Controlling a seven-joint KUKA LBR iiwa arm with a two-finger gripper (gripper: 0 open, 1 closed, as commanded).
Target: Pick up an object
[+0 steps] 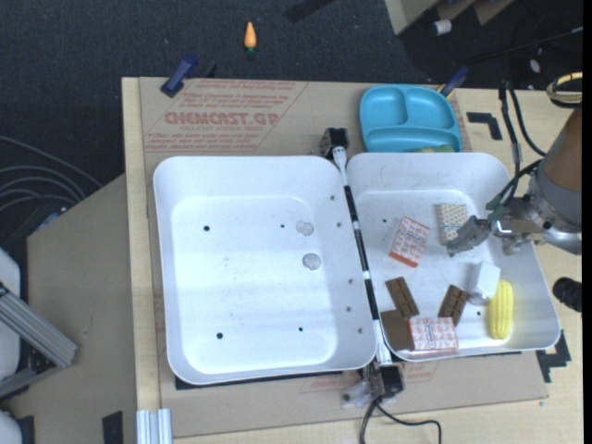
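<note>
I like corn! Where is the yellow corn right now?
The corn lies in the right bin, near its front right corner, just right of a small white block.

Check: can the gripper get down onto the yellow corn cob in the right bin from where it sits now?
Probably yes. The corn cob lies on the bin floor near the right bin's front right corner, nothing on top of it, just below the gripper. A white block beside it and the nearby bin wall could crowd the approach.
</note>
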